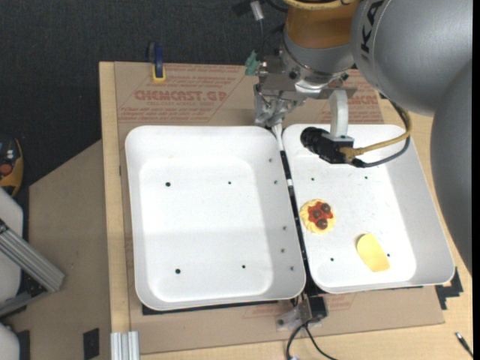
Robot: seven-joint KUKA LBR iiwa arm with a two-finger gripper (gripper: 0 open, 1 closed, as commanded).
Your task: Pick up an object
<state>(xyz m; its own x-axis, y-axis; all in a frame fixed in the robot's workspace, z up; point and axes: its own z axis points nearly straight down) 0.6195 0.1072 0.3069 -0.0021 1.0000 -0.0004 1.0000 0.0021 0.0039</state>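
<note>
The gripper (270, 118) hangs at the top centre over the bins' shared rim; its state cannot be told. A round red-topped piece (318, 215) and a yellow piece (373, 252) lie in the right bin (420, 201).

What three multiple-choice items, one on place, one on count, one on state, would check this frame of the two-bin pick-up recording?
1. Where does the small pizza-like disc lie?
A. in the left bin
B. in the right bin
C. on the cardboard

2. How many loose objects lie in the right bin?
A. two
B. four
C. none

3. Where is the pincer relative to the objects?
A. resting on the yellow piece
B. at the far edge near the divide between the bins, apart from both objects
C. over the left bin's near corner

Answers: 1 B, the disc sits near the right bin's left wall. 2 A, the disc and the yellow piece. 3 B, it hangs at the bins' far edge, away from both.
</note>
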